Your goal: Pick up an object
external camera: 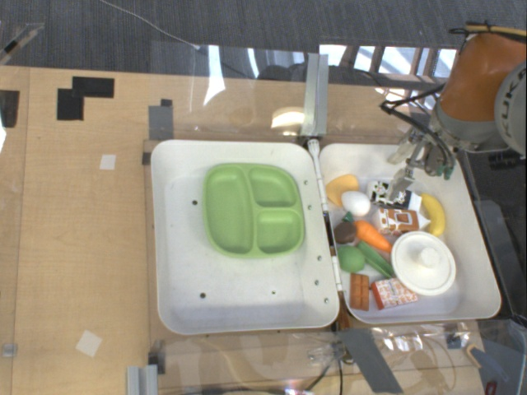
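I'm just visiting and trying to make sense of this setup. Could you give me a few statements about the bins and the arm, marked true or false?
1. The green divided plastic plate lies in the left white bin. True.
2. The round white lidded bowl sits on that plate. False: it sits in the right white bin.
3. The yellow toy banana lies in the right bin. True.
4. The gripper hangs over the left bin. False: it is over the right bin.
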